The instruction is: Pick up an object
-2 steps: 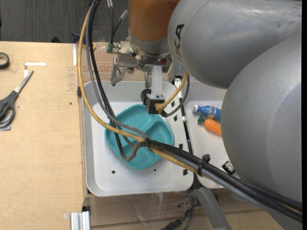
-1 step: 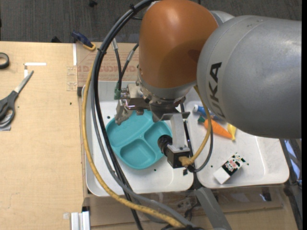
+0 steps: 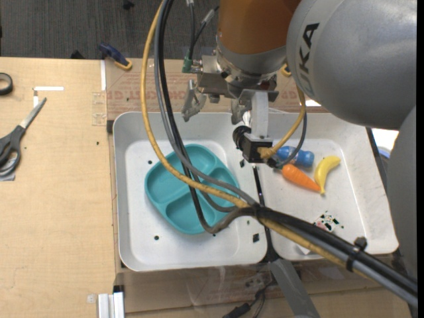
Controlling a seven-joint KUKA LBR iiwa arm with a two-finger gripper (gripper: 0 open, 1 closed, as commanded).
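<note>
Claw (image 3: 222,111): hanging open, gripping nothing, hovering over the bins' divider.
Plate (image 3: 191,188): lying flat in left bin.
Carrot (image 3: 299,177): resting beside banana (image 3: 326,169), awaiting picking.

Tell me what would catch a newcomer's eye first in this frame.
The big grey arm with its orange band fills the upper right, its end effector hanging above the bins' far edge. Below it, a teal divided plate lies tilted in the left bin, crossed by yellow and black cables. In the right bin sit a carrot, a banana and a blue object; scissors lie on the bench at far left.
</note>
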